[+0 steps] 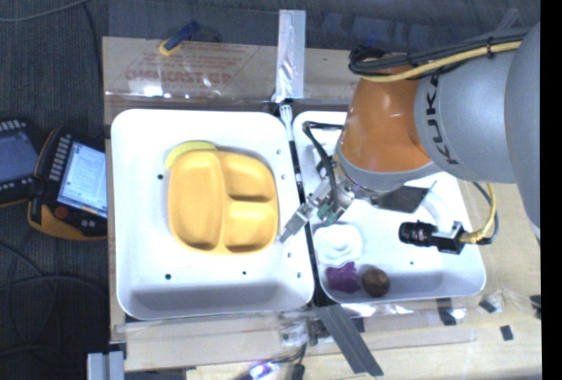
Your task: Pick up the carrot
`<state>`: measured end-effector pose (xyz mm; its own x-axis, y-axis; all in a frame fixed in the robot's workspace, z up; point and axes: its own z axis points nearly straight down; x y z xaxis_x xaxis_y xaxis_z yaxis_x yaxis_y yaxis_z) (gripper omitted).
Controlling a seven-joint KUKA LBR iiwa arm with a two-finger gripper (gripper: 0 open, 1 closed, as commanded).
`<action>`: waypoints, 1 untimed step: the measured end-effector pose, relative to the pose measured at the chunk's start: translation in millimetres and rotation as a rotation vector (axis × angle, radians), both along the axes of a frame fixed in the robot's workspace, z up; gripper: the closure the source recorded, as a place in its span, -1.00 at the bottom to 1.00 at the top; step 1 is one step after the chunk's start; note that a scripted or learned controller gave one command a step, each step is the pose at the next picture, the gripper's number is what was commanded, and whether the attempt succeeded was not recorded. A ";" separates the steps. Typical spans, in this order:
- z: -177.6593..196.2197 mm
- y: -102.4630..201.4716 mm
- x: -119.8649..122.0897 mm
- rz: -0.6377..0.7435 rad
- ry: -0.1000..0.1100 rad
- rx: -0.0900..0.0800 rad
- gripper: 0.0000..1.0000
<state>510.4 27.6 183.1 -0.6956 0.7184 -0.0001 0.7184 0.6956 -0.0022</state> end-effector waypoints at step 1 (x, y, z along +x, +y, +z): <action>-0.3 15.2 -27.3 -0.036 0.002 0.001 -1.00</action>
<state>483.2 42.8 182.8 -0.6692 0.7431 0.0017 0.7431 0.6692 -0.0027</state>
